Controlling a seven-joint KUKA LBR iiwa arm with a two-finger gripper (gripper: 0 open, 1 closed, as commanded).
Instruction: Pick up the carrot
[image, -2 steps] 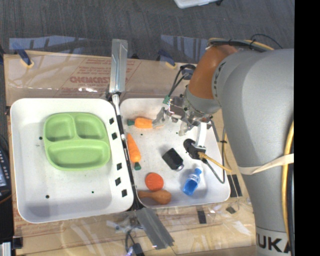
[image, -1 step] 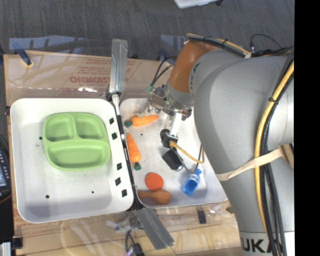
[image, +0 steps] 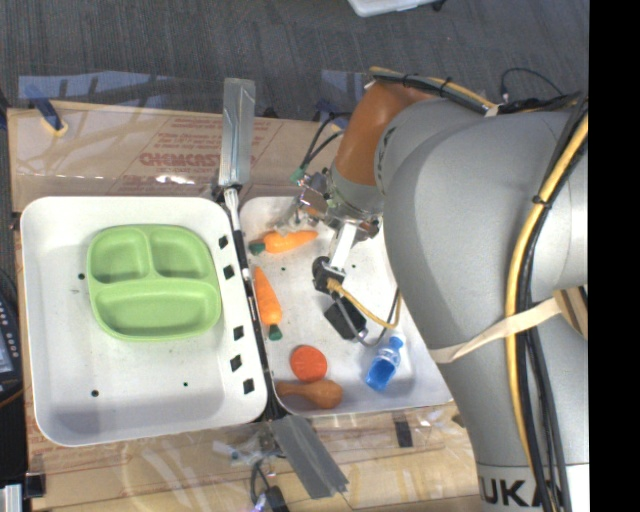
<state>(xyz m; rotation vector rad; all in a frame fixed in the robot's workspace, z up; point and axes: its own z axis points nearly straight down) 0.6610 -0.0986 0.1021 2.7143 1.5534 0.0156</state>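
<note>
Two carrots lie in the right bin (image: 420, 395). One carrot (image: 288, 241) lies crosswise near the bin's far left corner, its green end pointing left. The other carrot (image: 265, 294) lies along the left wall, green end toward the front. My gripper (image: 314, 203) hangs at the bin's far edge, just above and to the right of the crosswise carrot. The wrist and the bulky grey arm cover the bin's right side.
A red-orange round fruit (image: 308, 362), a brown potato-like piece (image: 312, 393) and a small blue bottle (image: 383, 366) sit at the front of the right bin. The left bin (image: 60, 400) holds a green divided plate (image: 154, 280).
</note>
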